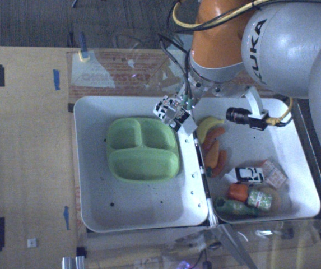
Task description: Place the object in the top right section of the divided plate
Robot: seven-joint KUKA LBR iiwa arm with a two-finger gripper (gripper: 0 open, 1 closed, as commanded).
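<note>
Beside plate [143, 149]: hand [174, 112] (banana [206, 126] near)

blue tape strips [56, 79], cardboard sheet [26, 150]

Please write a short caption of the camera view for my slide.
KUKA arm's gripper poised by the green divided plate in the left bin; toy foods lie in the right bin.

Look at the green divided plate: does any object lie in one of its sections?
No, the green divided plate has all three sections bare.
</note>
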